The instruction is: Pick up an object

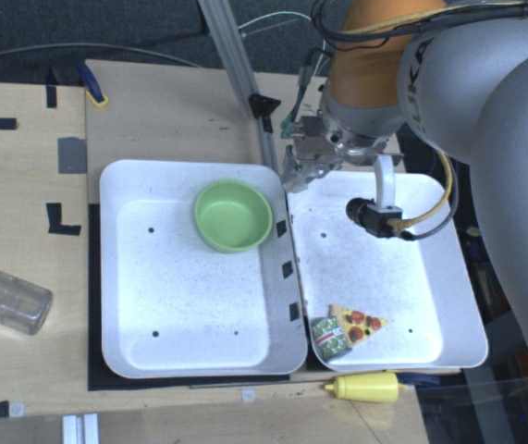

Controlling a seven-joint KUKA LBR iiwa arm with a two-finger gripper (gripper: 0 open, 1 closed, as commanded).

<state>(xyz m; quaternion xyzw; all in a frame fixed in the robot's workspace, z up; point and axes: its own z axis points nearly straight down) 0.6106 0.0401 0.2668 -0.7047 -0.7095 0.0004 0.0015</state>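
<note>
The tan worktop (171, 109) carries two shallow white bins side by side, the left bin (116, 248) and the right bin (448, 294), touching along their inner walls. A clear plastic container (3, 296) lies at the left edge; a yellow bottle (367, 388) lies just below the right bin

Pale wooden bench (162, 109) with black tape marks, dark grey carpet (79, 12) behind, cable across it

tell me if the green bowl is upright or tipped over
Upright: the green bowl sits in the left bin with its round opening facing up.
</note>
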